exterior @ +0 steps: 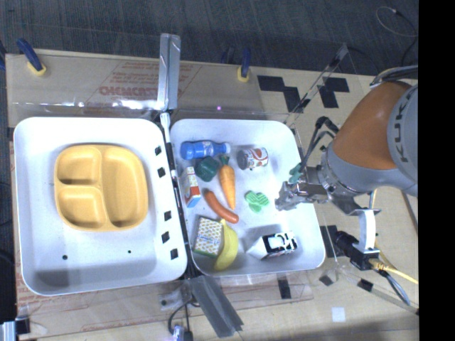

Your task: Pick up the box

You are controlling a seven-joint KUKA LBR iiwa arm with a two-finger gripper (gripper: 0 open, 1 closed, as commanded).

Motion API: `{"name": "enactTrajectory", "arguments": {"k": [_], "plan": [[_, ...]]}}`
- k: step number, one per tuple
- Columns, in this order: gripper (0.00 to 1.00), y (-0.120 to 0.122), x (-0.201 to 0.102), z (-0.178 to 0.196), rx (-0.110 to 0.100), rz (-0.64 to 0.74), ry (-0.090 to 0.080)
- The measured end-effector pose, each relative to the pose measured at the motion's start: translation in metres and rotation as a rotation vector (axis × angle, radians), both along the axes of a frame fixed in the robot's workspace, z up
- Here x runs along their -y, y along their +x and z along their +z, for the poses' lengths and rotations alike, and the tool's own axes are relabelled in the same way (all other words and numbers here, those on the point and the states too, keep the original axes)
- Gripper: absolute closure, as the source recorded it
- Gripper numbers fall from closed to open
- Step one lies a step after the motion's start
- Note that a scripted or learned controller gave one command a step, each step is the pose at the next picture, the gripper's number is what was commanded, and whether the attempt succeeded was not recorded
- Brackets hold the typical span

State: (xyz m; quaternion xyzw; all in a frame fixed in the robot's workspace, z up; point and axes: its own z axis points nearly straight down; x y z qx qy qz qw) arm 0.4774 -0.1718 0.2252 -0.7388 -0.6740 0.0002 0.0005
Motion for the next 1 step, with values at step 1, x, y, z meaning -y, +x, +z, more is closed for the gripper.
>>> {"name": "enactTrajectory", "arguments": {"k": [1], "plan": [[1.00, 0.0002, -0.0976, 0.0334, 0.002, 0.267, -0.001]]}}
